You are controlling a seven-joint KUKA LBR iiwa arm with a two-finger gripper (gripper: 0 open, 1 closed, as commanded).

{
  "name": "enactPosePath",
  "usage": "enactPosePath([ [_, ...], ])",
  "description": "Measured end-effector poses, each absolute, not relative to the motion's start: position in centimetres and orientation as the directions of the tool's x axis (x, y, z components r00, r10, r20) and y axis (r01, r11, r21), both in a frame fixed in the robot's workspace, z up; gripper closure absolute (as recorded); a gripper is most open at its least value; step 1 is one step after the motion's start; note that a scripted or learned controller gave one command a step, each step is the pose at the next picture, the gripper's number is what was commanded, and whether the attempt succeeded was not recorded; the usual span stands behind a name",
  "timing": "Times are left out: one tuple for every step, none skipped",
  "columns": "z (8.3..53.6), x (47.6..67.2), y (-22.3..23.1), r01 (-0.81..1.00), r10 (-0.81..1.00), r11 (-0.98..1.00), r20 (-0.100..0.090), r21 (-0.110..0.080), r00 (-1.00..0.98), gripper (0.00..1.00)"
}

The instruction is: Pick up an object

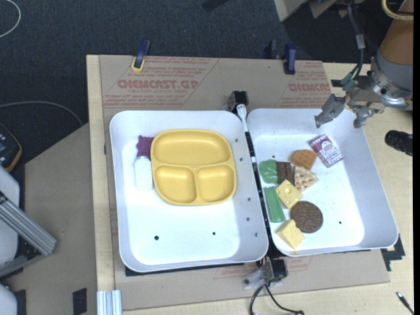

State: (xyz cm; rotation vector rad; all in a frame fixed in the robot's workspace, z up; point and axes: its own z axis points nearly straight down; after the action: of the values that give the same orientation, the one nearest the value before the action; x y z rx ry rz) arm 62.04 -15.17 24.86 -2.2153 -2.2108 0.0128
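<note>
Gripper [344, 113] poised with its two fingers spread wide and nothing between them, above the far end of the right bin [374, 195], just beyond a small maroon-and-white packet [326, 150] lying flat near the bin's far right side, apart from the toy foods [292, 199] heaped near the divider. The packet looks light, thin and fairly stiff, so a pinch across its short sides seems the likeliest hold, though it may slide on the smooth floor. Its long axis runs diagonally, from far-left toward near-right.
</note>
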Motion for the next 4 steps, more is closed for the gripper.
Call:
enactPosePath([
  [25.6,62.3,-15.2,1.000,1.000,0.000,0.000,-0.001,0.000,0.00],
  [19.3,62.3,-14.5,1.000,1.000,0.001,0.002,-0.008,-0.001,0.00],
  [14.8,61.6,-14.2,1.000,1.000,0.000,0.002,-0.006,0.000,0.00],
  [9.7,62.0,-13.3,1.000,1.000,0.001,0.002,-0.006,-0.001,0.00],
])
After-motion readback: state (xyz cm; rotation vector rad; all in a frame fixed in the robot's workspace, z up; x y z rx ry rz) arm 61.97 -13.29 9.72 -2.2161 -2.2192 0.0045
